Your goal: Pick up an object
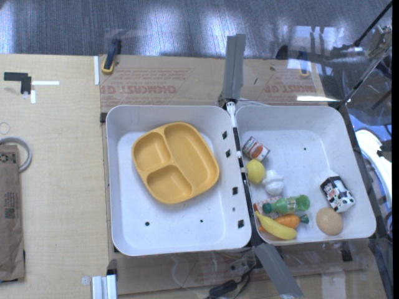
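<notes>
The right bin [299,126] holds several small objects. A small red and white can [255,149] lies near its left wall, with a yellow lemon [255,171] and a white lumpy item [273,182] just below it. Along the front left lie a green bottle [290,204], an orange carrot [287,220] and a yellow banana [275,227]. A tan egg [329,221] rests at the front right, and a black and white carton [337,194] lies just above it.
The left bin [124,229] contains a yellow divided plate [175,162]. A cardboard sheet [187,83] lies behind both bins. A wooden bench surface [50,167] extends to the left with a brown paper item [11,210] on it.
</notes>
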